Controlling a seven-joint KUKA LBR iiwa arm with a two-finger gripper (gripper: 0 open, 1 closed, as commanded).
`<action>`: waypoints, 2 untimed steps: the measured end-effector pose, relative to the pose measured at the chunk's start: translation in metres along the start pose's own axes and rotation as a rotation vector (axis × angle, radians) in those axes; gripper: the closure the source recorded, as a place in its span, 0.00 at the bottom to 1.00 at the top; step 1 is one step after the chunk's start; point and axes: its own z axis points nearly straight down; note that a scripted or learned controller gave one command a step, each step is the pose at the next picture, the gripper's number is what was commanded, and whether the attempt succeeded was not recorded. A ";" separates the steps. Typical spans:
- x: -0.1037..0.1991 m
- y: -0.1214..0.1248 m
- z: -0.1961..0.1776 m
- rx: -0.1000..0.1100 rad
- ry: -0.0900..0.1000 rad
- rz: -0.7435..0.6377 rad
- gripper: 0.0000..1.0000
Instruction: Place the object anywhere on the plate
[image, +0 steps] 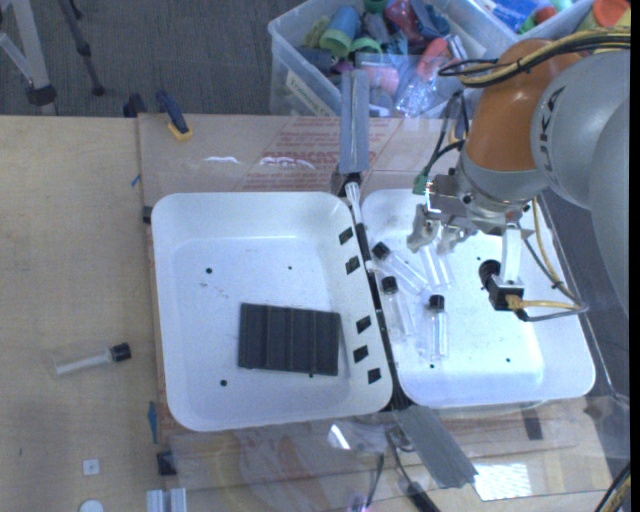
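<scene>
Clear vials with black caps lie just below my jaws; I cannot tell their state. Dark plate sits far left.

plate in left bin | vials in right bin, perhaps four | gripper above them

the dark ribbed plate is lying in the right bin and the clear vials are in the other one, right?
Not quite. The camera view shows the dark ribbed rectangular plate lying in the left white bin; the clear plastic vials with black caps are in the other one.
</scene>
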 end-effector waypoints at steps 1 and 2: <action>0.052 0.006 0.012 0.000 0.001 -0.523 1.00; 0.083 -0.020 0.012 0.002 0.000 0.325 1.00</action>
